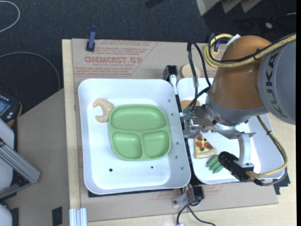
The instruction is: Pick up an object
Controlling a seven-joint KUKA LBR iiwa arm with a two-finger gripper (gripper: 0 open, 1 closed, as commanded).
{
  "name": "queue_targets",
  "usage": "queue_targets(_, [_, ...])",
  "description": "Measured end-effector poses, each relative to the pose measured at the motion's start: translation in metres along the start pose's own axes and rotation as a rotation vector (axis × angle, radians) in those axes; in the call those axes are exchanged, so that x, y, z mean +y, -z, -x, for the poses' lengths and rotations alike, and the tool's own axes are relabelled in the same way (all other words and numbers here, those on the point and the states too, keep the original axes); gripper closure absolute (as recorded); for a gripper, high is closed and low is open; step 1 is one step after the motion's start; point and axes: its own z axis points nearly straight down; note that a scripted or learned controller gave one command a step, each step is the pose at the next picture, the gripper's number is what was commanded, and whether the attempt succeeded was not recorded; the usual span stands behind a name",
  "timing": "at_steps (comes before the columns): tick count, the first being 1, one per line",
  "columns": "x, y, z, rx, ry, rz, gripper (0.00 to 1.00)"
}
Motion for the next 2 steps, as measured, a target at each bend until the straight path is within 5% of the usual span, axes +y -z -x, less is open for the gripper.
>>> queue_targets(1, [0.004,0.014,0.003,-0.002,-0.005,0.012,1.00])
queue_targets(2, [0.003,0.133,-0.029,0.001,0.001,0.026,1.00])
